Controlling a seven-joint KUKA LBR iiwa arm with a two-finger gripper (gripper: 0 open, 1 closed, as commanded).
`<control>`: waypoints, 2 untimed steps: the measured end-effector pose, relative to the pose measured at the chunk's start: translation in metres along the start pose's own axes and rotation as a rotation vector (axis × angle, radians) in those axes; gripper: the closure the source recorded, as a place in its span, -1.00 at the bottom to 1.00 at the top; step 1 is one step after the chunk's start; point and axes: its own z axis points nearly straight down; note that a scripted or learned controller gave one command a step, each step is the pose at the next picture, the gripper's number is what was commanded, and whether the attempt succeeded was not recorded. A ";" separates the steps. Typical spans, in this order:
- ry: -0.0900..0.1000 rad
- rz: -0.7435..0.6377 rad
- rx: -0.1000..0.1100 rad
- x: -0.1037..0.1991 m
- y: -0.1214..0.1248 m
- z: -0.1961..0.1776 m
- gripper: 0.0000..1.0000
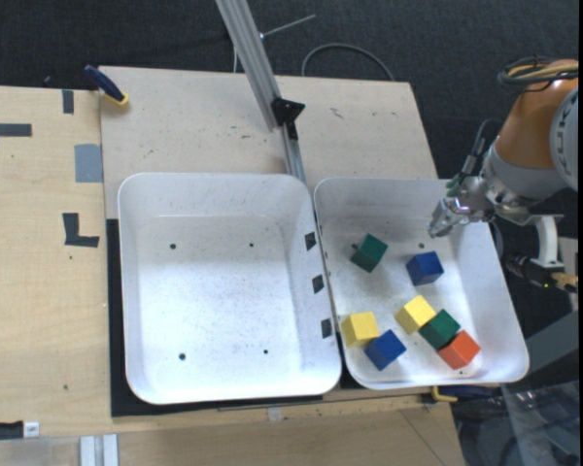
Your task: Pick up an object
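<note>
While I'm watching from the overhead camera, the gripper (pixel 441 223) is hanging over the right bin (pixel 491 260), up near its back right corner, and honestly I'm not able to tell how it's set from this angle. Nothing is showing in it as far as I can see.

All the blocks are sitting in the right bin. A green block (pixel 369 252) is lying toward the bin's middle, closer to its left wall. A blue block (pixel 425 267) is sitting just right of that, below the gripper and apart from it. Down at the bin's front end, a yellow block (pixel 360 327) is resting by the left wall with a second blue block (pixel 385 349) just beside it toward the front. Another yellow block (pixel 416 313) is touching a dark green block (pixel 439 326), and a red block (pixel 459 349) is pressing up against that one, nearest the front right corner.

The arm (pixel 530 139), with its orange band, is reaching in from outside the bin's right wall. The left bin (pixel 136 260) is sitting right alongside, the rims touching.
</note>
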 end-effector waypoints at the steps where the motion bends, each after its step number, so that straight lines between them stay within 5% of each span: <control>1: 0.000 0.000 -0.001 0.001 -0.003 -0.043 1.00; 2: -0.001 0.000 -0.002 0.002 -0.001 -0.097 1.00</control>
